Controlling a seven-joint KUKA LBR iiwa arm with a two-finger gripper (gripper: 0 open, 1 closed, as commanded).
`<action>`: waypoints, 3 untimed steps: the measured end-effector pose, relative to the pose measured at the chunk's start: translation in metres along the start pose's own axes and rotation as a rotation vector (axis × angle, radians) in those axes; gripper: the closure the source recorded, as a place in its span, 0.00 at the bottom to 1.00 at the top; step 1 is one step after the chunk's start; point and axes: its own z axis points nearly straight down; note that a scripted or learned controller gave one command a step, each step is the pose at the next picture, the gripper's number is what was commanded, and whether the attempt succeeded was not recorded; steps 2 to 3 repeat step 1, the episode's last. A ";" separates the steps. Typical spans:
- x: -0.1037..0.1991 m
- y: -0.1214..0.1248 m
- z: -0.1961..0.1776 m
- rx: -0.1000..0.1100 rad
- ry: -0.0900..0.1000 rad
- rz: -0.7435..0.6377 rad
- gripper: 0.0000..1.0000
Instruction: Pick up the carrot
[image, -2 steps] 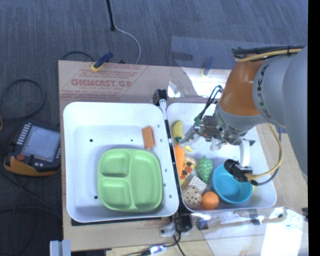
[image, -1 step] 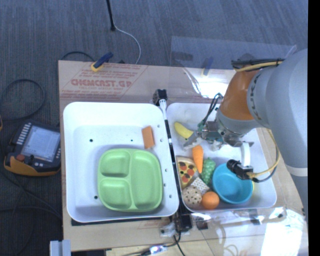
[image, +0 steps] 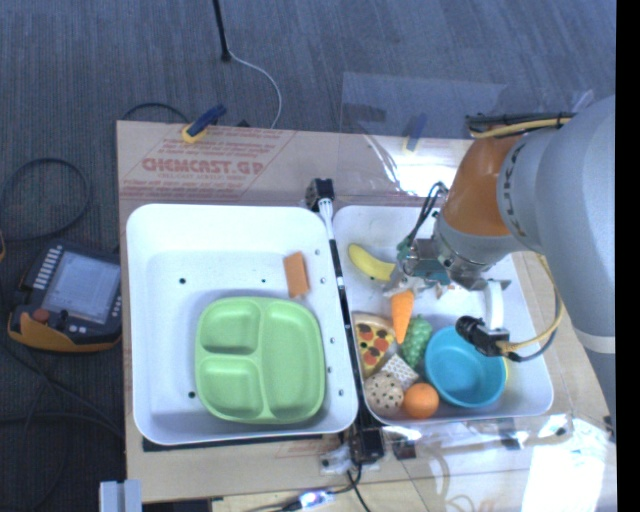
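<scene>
1. 1 carrot (image: 401, 313) lies in the right bin (image: 530, 395), near that bin's middle, its length running up and down the picture with the thinner end pointing toward the lower edge.
2. Directly above the carrot's upper end sit the jaws (image: 420, 276); the carrot's top appears to meet them, but whether they are spread or closed around it cannot be told from this slant.
3. Up and to the left of the carrot lies a yellow banana (image: 369, 263), close to the bin's left wall.
4. Touching the carrot's lower right side is a green knobbly vegetable (image: 417, 340).
5. Left of the carrot's tip lies a pizza slice (image: 373, 340), and below the carrot sit a checked cracker-like piece (image: 398, 371) and a speckled brown cookie (image: 384, 396).
6. Below and right of the carrot stands a blue bowl (image: 465, 369), with an orange fruit (image: 421, 400) just beside its lower left rim.
7. Right of the carrot, the grey arm (image: 560, 220) with its orange band (image: 478, 190) reaches in over the right bin.
8. Well left of the carrot, across the divide between the 2 bins, the left bin (image: 160, 260) holds a green divided plate (image: 262, 358) and a small orange block (image: 296, 274) near its right wall.
9. Both bins rest on a brown board (image: 200, 165) on the tabletop, and far left of the carrot a handheld control pendant (image: 70, 298) lies on the grey carpet (image: 100, 60).
</scene>
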 end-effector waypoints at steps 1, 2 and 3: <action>0.037 -0.025 -0.079 -0.007 0.003 0.106 1.00; 0.037 -0.025 -0.079 -0.007 0.003 0.106 1.00; 0.037 -0.025 -0.079 -0.007 0.003 0.106 1.00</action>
